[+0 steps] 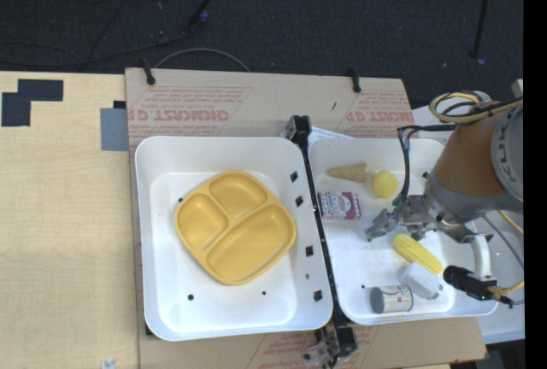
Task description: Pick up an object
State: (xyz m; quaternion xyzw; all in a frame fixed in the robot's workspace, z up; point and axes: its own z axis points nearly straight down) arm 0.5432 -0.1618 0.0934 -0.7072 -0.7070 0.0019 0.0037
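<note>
Currently over right bin (342,299), gripper (386,224) low among loose items: yellow ball (385,183) just above, corn cob (417,252) just right, pink carton (339,205) left, cone (347,172) near top, small can (391,299) at bottom edge. Fingers look spread, nothing between them. Nothing lifted yet. Likely descending onto bare floor between ball and corn. Yellow divided plate (236,226) alone in left bin (162,290), well apart.

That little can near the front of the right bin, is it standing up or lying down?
Lying down. The can shows its long side, with its grey end facing left, on the right bin's floor.
</note>
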